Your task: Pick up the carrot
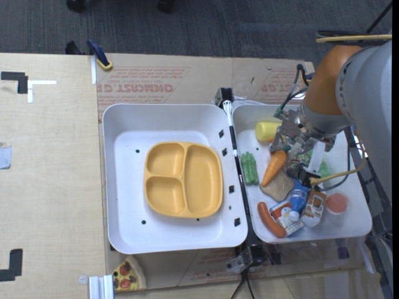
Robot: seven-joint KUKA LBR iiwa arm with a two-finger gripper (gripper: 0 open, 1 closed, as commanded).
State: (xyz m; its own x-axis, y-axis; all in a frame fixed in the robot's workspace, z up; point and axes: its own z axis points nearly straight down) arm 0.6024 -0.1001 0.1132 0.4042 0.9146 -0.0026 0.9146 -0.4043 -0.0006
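Observation:
The carrot [273, 167] is orange and tapered. It lies slantwise in the right bin [355, 229], thick end up-right and tip pointing down-left toward a green vegetable [250, 168]. My gripper [288, 147] hangs right over the carrot's thick end, at or just above it. The grey wrist and its orange band [330, 80] reach in from the upper right and hide the contact point. Whether the carrot is gripped cannot be made out.
The right bin is crowded: a yellow piece [267, 130], a bread slice [278, 186], a sausage [270, 220], small packets [302, 207] and a red round piece [336, 203]. The left bin [118, 167] holds a yellow divided plate [184, 179].

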